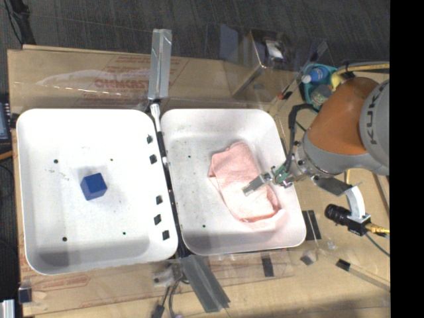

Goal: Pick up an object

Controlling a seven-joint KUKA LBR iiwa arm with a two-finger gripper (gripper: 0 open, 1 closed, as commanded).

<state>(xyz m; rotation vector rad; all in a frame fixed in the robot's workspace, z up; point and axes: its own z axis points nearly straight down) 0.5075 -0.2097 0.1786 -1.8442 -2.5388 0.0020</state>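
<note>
Two bins, and the pink cloth (241,182) lies in the right bin (199,230) w/ the gripper (260,183) low over its right side, finger state unclear, so best to press into a fold & pinch before lifting.

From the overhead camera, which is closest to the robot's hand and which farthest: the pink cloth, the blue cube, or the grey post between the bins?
1. Pink cloth, right bin, directly under the hand.
2. Grey post, behind the divider, upper middle.
3. Blue cube, left bin, farthest.
</note>
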